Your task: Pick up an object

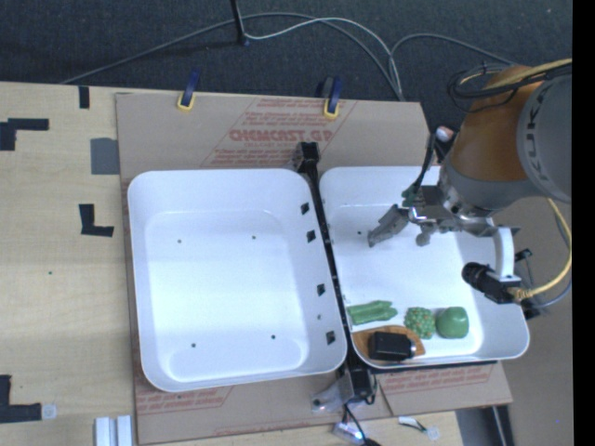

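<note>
Down in the near corner of the right bin (372,189) lie the things to be picked, bunched close together; a long green piece (372,311) like a pea pod lies beside the divider; a knobbly green lump (420,321) sits right of it, just beside a smooth rounded green object (453,322); in front of them a black object (390,346) rests on something flat and orange (416,345), mostly covered, so its shape is hard to tell. The gripper (403,228) hangs over the middle of the same bin, well apart from that cluster; its two fingers are spread with nothing between them. The orange-banded arm (497,147) is cut off at the right; the left bin (223,277) stands alongside.
</note>
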You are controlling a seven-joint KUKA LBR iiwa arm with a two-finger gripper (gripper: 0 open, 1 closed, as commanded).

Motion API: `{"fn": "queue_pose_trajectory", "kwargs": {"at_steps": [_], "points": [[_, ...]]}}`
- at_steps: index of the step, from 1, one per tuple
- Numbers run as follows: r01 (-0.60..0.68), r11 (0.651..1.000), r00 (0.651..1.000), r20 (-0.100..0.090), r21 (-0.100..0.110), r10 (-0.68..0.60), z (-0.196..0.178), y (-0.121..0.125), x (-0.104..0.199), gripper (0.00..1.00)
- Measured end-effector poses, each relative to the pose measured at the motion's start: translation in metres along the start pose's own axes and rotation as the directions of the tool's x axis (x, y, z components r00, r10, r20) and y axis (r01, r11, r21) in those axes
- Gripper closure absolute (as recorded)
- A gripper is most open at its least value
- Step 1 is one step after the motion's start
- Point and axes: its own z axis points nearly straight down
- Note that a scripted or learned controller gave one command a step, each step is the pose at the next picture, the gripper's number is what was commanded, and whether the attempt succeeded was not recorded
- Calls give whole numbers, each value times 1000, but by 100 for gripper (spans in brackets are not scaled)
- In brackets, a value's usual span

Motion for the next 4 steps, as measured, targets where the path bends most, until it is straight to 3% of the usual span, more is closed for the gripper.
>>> {"fn": "queue_pose_trajectory", "kwargs": {"at_steps": [1, 2, 3, 4], "points": [[-1, 1000, 1000, 1, -2, 1, -30, -13, -20, 0], [-3, 1000, 1000, 1, -1, 3, -45, -28, -59, 0], [-3, 1000, 1000, 0, 2, 3, -30, -63, -79, 0], [7, 1000, 1000, -1, -2, -7, -66, -42, 18, 0]]}}
